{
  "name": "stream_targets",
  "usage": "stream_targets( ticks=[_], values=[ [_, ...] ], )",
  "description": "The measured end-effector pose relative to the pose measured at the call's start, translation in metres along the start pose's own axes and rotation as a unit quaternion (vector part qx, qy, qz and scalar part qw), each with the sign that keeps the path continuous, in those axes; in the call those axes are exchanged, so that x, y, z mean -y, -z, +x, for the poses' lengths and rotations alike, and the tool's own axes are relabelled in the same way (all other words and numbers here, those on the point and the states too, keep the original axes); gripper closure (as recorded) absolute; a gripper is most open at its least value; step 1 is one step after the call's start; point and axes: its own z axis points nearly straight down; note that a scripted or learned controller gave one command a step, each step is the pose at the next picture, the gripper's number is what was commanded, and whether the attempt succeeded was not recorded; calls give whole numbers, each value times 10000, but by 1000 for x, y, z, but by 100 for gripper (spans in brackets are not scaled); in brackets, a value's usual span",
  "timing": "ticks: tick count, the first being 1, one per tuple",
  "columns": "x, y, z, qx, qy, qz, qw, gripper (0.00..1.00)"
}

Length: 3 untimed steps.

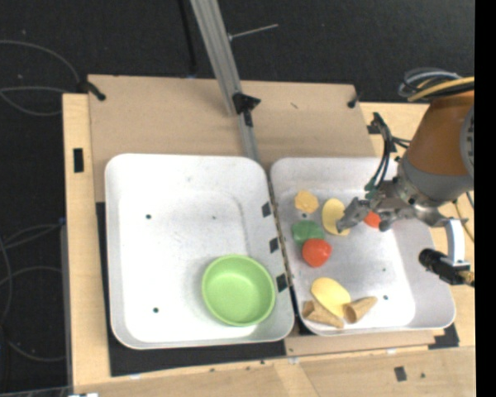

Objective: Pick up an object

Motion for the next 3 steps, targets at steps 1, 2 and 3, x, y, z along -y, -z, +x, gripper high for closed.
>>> stream_targets(
  ticks=[1,2,3],
  values=[
    [3,-50,-10,2,-4,1,10000,0],
    [3,-74,-12,6,-5,-9,10000,0],
    [2,-62,-13,-3,-25,-36,10000,100]
  ],
)
